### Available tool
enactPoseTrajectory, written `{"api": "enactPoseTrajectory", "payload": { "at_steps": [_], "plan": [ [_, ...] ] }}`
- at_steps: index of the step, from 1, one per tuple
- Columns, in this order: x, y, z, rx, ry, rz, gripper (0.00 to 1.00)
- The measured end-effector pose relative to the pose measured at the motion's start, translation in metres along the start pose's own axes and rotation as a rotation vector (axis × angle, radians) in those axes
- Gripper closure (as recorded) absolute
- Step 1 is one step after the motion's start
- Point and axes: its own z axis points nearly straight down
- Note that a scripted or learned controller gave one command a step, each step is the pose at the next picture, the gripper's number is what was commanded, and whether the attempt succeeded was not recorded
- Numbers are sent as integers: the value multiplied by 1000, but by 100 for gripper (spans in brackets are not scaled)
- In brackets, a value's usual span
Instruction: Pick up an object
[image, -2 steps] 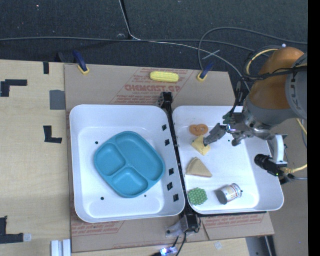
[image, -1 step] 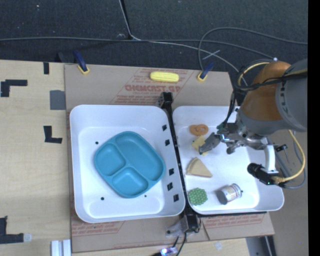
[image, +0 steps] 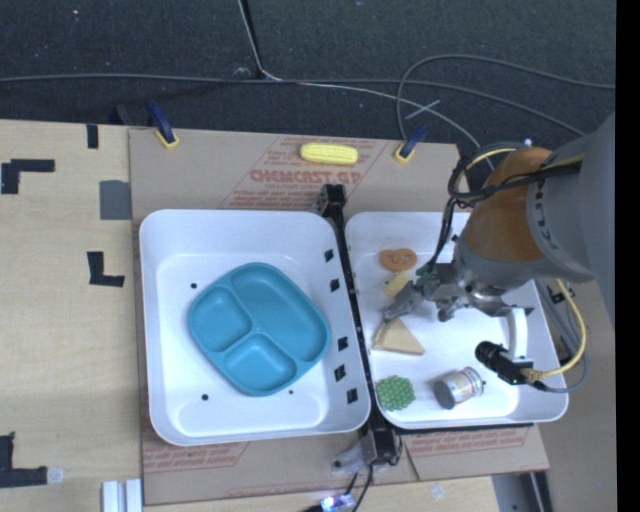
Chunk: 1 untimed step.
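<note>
Left bin (image: 160, 330): well to the left of the end effector, beyond the divider. Holds one blue sectioned tray (image: 258, 327), lying flat near the bin's middle. Nothing there is near the arm.

Desk (image: 60, 300): a yellow corn-shaped toy (image: 328, 153) lies on the cardboard above and to the left of the end effector, outside both bins.

Right bin (image: 545, 405): the end effector (image: 425, 285) sits low in the upper left part of this bin, wrist and orange band (image: 505, 225) trailing off to its right. Candidate objects relative to it:
- small brown cookie-like piece (image: 397, 259), just above and to the left
- yellowish piece (image: 399, 285), just to the left, looks to be at or touching the tips; contact cannot be confirmed
- pale cheese-like wedge (image: 400, 338), just below and slightly left
- green round item (image: 395, 392), farther below, near the bin's front wall
- silver can (image: 459, 386) lying on its side, below and to the right

End effector state: cannot tell; the tips blur into the dark hardware and the yellowish piece.

Progress, judged: nothing seen lifted, every object looks to rest on the bin floor. Approach appears made toward the yellowish piece. Left: close on it, confirm grip, raise clear of the bin.
</note>
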Motion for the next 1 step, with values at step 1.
{"api": "enactPoseTrajectory", "payload": {
  "at_steps": [1],
  "plan": [
    [0,0,30,-5,-1,0,0]
  ]
}}
